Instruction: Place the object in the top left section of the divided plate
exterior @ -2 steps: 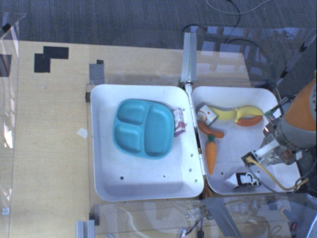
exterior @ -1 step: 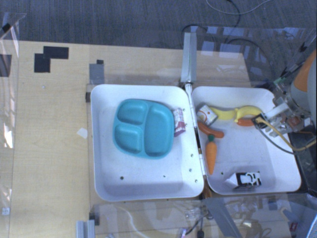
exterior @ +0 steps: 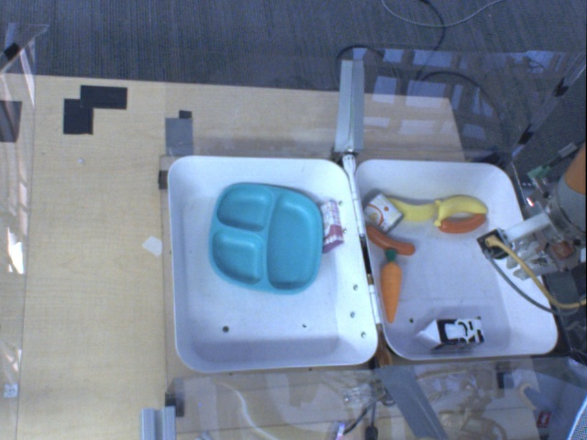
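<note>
Inside left bin, teal three-section plate (exterior: 268,237)

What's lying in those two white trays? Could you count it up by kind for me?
Divided plates: 1, blue plate, left bin.
Toy foods: 4, banana, carrot, two sausages, right bin.
Small packets: 3, wrapper, box, black-and-white item.
Total: 8.
</note>
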Controlling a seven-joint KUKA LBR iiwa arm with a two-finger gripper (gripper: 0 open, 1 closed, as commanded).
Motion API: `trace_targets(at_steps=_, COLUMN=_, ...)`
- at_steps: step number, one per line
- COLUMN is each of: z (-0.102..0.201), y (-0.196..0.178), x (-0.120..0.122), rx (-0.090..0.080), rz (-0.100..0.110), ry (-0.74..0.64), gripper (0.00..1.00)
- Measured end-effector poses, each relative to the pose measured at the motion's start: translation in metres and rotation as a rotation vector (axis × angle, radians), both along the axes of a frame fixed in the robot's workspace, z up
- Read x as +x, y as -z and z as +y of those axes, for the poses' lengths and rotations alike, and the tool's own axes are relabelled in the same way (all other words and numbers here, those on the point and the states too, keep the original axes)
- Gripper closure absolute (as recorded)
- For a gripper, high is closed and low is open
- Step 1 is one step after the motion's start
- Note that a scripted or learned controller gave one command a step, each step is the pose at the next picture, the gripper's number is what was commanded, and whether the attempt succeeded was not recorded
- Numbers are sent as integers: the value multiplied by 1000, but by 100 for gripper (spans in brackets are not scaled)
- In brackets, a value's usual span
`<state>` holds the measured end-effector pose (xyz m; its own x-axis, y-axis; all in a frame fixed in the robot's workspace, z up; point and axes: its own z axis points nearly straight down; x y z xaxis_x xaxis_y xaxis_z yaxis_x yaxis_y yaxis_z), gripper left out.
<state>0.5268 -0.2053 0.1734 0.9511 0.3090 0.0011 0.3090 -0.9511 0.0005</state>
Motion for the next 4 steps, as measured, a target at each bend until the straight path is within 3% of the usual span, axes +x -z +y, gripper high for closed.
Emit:
trace_targets(at_steps=1, z=0, y=-105, x=28, rx=-2, rz=-3, ry=-256, gripper=100)
trace_targets(at_steps=2, z=3, y=-71, x=50, rx=-2, rz=-1, ry=-610, gripper=100)
trace_targets(at_steps=3, z=29, y=-11, x=-20, rx=0, rz=0, ry=-556, gripper=100)
trace_targets(at_steps=4, z=29, y=-11, x=-20, rx=0, rz=0, ry=-556, gripper=0)
